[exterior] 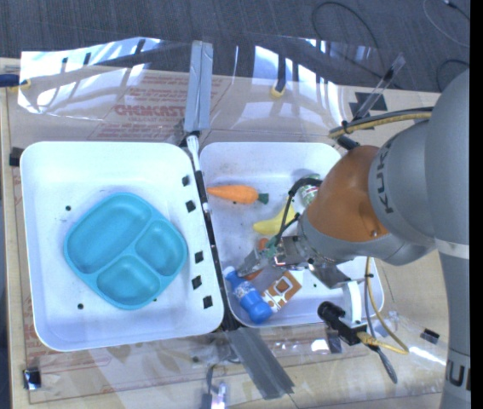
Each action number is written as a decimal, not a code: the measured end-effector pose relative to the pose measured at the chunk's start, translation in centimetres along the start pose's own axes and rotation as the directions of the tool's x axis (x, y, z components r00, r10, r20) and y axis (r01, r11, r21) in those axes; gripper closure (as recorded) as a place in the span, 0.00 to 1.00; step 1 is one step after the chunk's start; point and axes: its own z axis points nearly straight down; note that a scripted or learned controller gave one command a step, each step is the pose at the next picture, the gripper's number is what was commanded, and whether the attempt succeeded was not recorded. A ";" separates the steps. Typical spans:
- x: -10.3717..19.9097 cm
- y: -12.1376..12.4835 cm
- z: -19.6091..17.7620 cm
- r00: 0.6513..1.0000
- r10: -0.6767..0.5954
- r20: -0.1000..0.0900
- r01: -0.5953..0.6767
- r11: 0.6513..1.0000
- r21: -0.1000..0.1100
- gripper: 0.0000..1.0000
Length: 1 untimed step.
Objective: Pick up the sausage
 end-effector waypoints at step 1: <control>0.0 0.0 -0.8 1.000 -0.007 -0.001 0.007 1.000 0.004 1.00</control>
